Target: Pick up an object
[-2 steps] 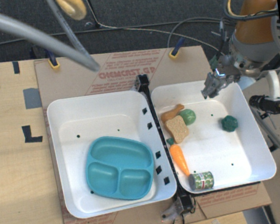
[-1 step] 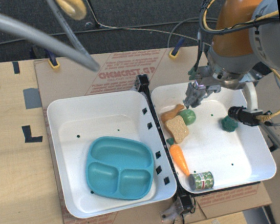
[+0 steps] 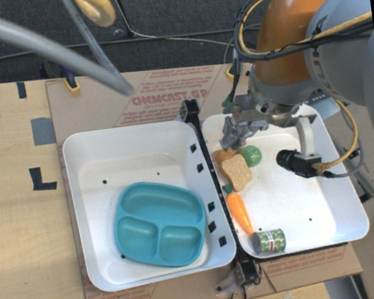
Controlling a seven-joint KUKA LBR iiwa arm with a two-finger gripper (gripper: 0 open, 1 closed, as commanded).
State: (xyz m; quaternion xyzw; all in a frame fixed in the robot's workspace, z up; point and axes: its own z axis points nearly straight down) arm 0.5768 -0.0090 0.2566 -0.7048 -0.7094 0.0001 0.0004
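We see the grey arm with its orange band (image 3: 290, 24) reaching in from the upper right of the frame, bent downward over the right-hand shallow white bin (image 3: 335, 218). Its two-finger gripper (image 3: 235, 135) hangs at the bin's upper left corner, just above a cluster of toy food. We cannot tell how the jaws stand, for the dark metal blurs together there.

Just below the gripper lie a small round green ball (image 3: 251, 156) and a tan slice of toy bread (image 3: 236, 172), touching one another. Below them, along the bin's left wall, rests an orange toy carrot (image 3: 239, 212), and near the lower edge a small green-labelled can (image 3: 271, 240) lies on its side.

The left-hand white bin (image 3: 88, 159) holds a turquoise plastic divided tray (image 3: 159, 223).
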